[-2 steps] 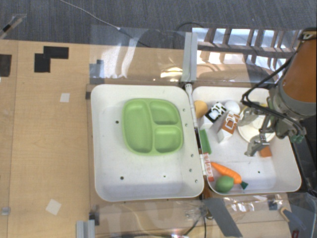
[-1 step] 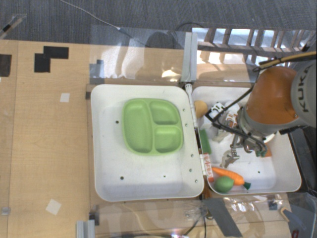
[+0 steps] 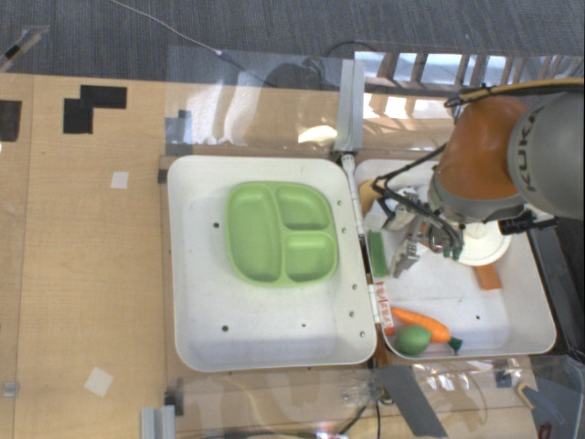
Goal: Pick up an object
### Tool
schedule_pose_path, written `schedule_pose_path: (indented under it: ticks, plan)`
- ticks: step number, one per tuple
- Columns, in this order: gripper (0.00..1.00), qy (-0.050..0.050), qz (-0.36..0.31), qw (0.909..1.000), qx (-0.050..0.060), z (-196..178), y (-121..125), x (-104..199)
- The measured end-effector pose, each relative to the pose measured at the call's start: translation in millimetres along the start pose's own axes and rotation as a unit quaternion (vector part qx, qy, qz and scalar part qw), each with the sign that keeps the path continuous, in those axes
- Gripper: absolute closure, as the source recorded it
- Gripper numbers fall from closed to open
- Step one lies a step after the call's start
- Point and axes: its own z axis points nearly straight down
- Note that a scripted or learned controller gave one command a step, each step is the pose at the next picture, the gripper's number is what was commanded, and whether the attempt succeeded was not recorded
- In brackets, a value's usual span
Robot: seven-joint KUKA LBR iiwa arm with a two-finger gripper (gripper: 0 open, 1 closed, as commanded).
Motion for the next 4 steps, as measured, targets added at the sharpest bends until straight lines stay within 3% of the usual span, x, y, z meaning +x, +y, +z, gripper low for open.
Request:
schedule_pose_path:
  ticks: [1,2,3,4]
  plan:
    - [0.00,0.014,0.016,0.9998,0.001,-13,-70,-51]
    - [0.00,0.032,0.149,0.9882,0.012,1,-50,-56]
    - [0.00,0.001,0.188,0.9822,0.001,1,-68,-17]
    - [0.00,0.001,0.187,0.9823,0.002,-25,-106,-79]
